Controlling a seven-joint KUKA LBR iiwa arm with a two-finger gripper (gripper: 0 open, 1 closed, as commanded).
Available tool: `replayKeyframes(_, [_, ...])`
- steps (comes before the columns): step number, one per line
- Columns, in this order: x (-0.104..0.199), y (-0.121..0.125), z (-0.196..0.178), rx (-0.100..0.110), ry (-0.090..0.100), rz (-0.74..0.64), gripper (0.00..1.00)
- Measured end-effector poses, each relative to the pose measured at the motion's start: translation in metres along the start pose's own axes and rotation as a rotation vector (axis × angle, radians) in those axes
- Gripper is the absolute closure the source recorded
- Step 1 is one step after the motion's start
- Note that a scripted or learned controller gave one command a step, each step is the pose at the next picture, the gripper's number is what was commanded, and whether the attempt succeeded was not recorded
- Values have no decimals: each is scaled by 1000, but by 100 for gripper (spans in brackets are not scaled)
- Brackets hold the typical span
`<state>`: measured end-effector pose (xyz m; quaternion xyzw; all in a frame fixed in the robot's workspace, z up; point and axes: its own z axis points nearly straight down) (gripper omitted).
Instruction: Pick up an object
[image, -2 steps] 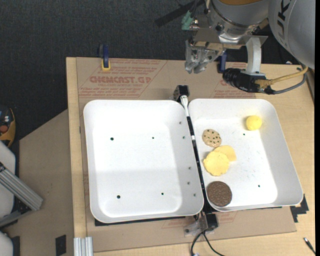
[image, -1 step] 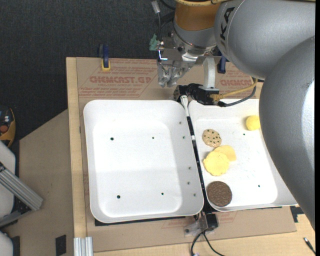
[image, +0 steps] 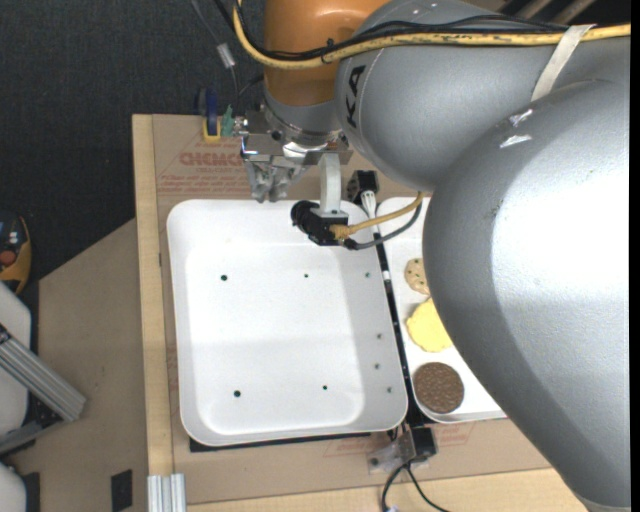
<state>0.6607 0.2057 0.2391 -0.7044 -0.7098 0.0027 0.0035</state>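
Observation:
My gripper (image: 267, 186) hangs over the far rim of the left white bin (image: 270, 330), close to its back left corner, with nothing visible in it. The right bin (image: 478, 411) is largely hidden by the grey arm. In its visible strip lie a brown round disc (image: 438, 387), a yellow lump (image: 428, 326) and a small speckled tan disc (image: 415, 272). All three are well to the right of the gripper and nearer the front.
A black fitting with a yellow cable (image: 320, 222) juts from the wrist over the left bin's back edge. The bench's cardboard surface (image: 155, 300) surrounds the bins. A small blue and yellow clamp (image: 211, 118) sits at the bench's far edge.

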Motion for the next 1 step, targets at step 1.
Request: replayKeyframes(1, [20, -6, -43, -14, 1, 5, 100])
